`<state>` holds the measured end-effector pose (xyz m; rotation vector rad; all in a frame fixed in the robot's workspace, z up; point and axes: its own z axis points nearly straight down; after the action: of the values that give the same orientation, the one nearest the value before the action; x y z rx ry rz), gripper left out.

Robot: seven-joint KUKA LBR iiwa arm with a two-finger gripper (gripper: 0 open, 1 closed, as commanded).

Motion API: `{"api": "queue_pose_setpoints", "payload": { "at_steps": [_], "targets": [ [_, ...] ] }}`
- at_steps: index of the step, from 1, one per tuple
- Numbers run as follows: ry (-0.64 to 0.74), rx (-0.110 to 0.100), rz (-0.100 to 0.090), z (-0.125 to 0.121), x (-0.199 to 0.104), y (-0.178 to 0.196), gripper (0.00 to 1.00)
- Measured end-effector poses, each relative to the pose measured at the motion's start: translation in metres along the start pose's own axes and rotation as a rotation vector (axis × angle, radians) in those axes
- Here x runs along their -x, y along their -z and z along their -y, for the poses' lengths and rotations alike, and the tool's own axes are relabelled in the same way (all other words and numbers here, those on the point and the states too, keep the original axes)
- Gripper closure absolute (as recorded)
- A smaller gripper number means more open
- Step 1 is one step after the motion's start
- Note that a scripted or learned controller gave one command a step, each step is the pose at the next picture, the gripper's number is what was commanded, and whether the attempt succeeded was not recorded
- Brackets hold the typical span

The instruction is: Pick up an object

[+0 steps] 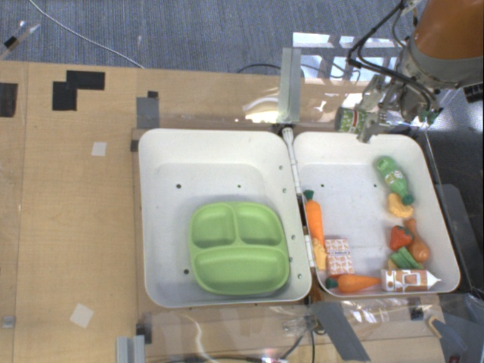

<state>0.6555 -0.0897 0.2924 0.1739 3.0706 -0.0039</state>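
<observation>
My gripper (368, 124) hangs over the far rim of the right bin (344, 184), below the orange wrist band. A small green and white packet (347, 119) sits right against its left side, above the rim; I cannot make out whether it is gripped. Lower in the right bin lie a green bottle (392, 175), a yellow curved piece (398, 203), a red pepper-like toy (401, 237), an upright carrot (314, 220), a second carrot (357, 283), a pink checked box (338, 255) and a white bottle with an orange label (409, 280).
The left bin (174, 172) holds a green divided plate (239, 246). A metal post (290, 85) stands behind the seam between the bins. Cables loop from the arm at the upper right. Tan bench surface lies to the left.
</observation>
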Motion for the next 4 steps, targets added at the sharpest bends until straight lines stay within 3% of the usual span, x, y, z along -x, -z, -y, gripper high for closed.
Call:
{"api": "queue_pose_setpoints", "payload": {
  "at_steps": [3,4],
  "targets": [
    [0.008,0.0,0.035,-0.003,0.009,0.041,1.0],
    [0.014,-0.001,-0.054,0.021,0.008,0.034,1.0]
  ]
}}
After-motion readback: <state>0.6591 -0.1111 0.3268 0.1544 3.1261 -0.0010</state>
